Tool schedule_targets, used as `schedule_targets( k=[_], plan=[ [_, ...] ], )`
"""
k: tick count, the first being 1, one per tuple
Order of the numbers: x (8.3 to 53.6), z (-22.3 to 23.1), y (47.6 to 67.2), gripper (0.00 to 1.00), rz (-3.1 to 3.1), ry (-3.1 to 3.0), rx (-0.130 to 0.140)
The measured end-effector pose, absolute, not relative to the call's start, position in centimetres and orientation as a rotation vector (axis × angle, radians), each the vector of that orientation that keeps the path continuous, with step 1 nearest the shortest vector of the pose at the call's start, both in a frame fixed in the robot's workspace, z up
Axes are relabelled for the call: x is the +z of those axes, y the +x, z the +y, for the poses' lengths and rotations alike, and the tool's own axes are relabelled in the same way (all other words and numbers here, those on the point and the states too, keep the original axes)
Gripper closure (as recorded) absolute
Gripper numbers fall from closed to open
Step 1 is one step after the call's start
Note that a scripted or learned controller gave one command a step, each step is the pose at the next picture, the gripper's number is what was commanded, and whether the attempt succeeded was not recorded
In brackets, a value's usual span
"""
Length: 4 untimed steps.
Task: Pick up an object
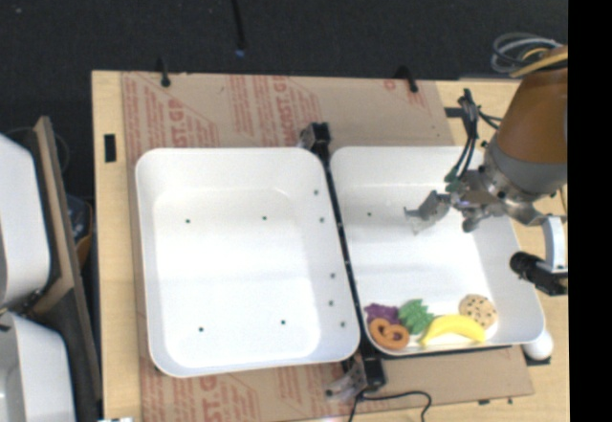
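Several toy foods lie along the front edge of the right bin [421, 267]: purple grapes [382, 313], an orange ring-shaped piece [389, 335], a green leafy piece [416, 316], a yellow banana [451, 329] and a chocolate-chip cookie [477, 311]. My gripper [447, 215] hangs over the middle of the right bin, well behind those toys. Its two fingers stand apart, open, with nothing between them. The orange band of the arm [535, 123] rises behind it at the right.
The left bin [153, 219] sits beside the right one, with a black clip [316, 136] at the back of their shared edge. Both rest on a cardboard sheet [239, 104]. A white ball [540, 346] lies just off the right bin's front corner.
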<state>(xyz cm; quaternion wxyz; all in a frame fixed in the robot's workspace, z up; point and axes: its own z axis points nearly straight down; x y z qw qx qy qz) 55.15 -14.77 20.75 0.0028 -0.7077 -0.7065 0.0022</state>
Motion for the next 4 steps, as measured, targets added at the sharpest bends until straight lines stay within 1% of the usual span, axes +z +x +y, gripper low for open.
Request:
schedule_targets(
  k=[1, 2, 3, 4],
  plan=[
    [21.2, -14.8, 55.3, 0.0, -2.221, -2.223, -0.001],
    [15.0, -14.9, 55.6, 0.0, -2.218, -2.219, 0.004],
    [9.8, -14.9, 55.5, 0.0, -2.219, -2.22, 0.003],
    [11.1, -15.0, 55.7, 1.0, -2.22, -2.225, -0.002]
  ],
)
